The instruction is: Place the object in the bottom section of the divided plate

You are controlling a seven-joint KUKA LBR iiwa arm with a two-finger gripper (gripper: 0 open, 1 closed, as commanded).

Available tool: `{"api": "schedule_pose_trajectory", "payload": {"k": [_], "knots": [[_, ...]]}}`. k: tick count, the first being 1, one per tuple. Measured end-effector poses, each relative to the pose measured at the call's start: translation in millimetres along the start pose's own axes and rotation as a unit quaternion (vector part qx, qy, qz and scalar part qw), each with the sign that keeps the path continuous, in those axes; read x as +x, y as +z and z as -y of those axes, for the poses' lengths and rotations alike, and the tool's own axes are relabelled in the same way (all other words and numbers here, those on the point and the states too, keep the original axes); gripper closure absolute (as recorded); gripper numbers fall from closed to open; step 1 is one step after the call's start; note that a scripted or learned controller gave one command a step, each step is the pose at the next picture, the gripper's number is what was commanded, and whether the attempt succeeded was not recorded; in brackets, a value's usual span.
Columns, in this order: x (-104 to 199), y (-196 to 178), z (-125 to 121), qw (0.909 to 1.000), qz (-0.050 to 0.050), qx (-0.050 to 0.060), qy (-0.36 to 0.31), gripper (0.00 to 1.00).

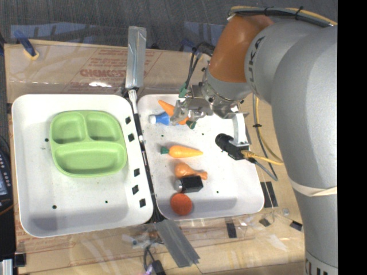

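Note:
A green divided plate (88, 142) lies in the left bin, with two small sections at the top and one wide section at the bottom. My gripper (184, 112) reaches down into the upper part of the right bin, over a small orange piece (167, 106) and a blue and white object (160, 119). Below it in the same bin lie an orange carrot (182, 151), a second orange piece (188, 170), a black cylinder (190, 183) and a red ball (181, 204).
The left bin (34, 211) and right bin (241, 193) sit side by side, split by a ridge with black clips (139, 165). The big grey arm (298, 96) covers the right side of the bench. A silver tape strip (136, 56) runs up from the ridge.

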State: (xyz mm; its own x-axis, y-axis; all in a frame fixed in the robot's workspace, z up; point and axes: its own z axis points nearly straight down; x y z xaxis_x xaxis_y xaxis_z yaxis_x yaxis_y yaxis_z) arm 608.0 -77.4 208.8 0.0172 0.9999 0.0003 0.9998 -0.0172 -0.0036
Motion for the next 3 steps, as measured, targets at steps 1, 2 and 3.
{"api": "schedule_pose_trajectory", "payload": {"k": [1,2,3], "knots": [[73.2,18.5,56.8,0.9504,0.0,0.001,-0.311,1.0],[108.6,17.1,13.5,0.8351,0.001,-0.002,-0.55,1.0],[107.9,17.0,13.4,0.8354,0.002,-0.002,-0.55,0.0]]}}
